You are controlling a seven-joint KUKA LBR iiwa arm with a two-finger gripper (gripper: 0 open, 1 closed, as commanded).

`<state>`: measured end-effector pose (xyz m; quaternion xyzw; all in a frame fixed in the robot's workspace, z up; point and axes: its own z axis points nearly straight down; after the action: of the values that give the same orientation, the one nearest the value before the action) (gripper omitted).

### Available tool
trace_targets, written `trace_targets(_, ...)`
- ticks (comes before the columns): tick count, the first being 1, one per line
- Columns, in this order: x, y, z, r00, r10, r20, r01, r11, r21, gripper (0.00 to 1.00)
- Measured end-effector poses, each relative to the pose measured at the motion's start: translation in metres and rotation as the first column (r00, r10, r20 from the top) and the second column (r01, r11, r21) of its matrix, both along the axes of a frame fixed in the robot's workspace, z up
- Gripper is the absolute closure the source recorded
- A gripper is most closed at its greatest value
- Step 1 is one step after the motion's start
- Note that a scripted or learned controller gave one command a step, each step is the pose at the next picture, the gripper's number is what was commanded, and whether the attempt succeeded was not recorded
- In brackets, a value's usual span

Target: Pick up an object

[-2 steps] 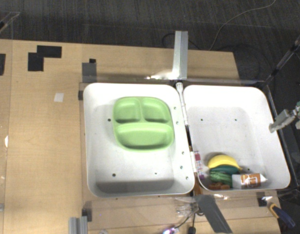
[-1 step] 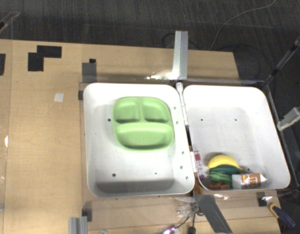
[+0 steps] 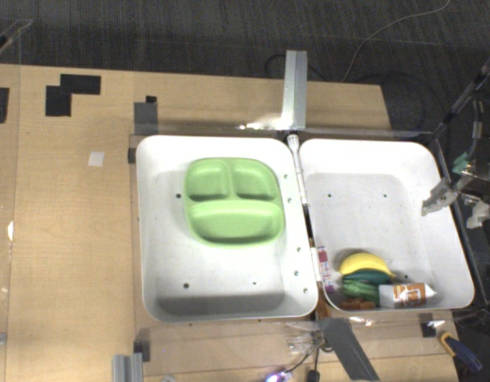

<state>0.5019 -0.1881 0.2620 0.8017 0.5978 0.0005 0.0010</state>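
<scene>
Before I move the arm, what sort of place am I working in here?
Most likely a robotics lab bench: two white bins side by side on a wooden bench, a green divided plate, and loose cables on dark carpet.

One fixed camera high above the bench [image 3: 62,213], slanted down over both white bins [image 3: 149,213]

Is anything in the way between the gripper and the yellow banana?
Nothing visible. The gripper is at the right bin's right edge, and only bare bin floor lies between it and the banana.
</scene>
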Motion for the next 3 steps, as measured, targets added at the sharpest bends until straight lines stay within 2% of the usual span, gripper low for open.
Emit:
trace_targets(1,-0.013,0.009,0.078,0.960,0.280,0.004,-0.280,0.960,-0.003,0.00)
trace_targets(2,-0.011,0.010,0.089,0.958,0.287,0.008,-0.287,0.958,-0.007,1.00)
trace_targets(3,-0.014,0.038,-0.049,0.960,0.281,0.001,-0.281,0.960,0.000,1.00)
